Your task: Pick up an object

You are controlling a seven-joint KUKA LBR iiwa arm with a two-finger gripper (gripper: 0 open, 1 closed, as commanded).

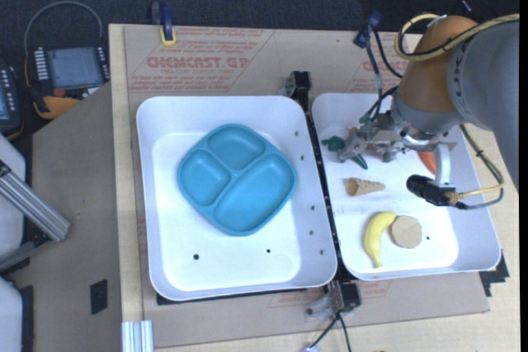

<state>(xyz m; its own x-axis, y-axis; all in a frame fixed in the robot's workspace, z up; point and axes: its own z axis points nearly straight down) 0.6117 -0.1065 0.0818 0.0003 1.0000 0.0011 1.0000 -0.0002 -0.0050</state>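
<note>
My gripper (369,147) is low over the upper part of the right bin (470,255), below the arm's orange band. Just left of it lies a small dark green object (334,143). A tan cone-shaped piece (364,186) lies a little below the gripper. Near the bin's front, a yellow banana (378,237) sits beside a round tan disc (406,232). An orange piece (426,160) shows at the gripper's right, partly hidden by the arm.
The left bin (165,260) holds a blue divided plate (237,177). A black connector with a yellow cable (431,189) hangs over the right bin's right side. A black clamp (299,83) sits between the bins at the back.
</note>
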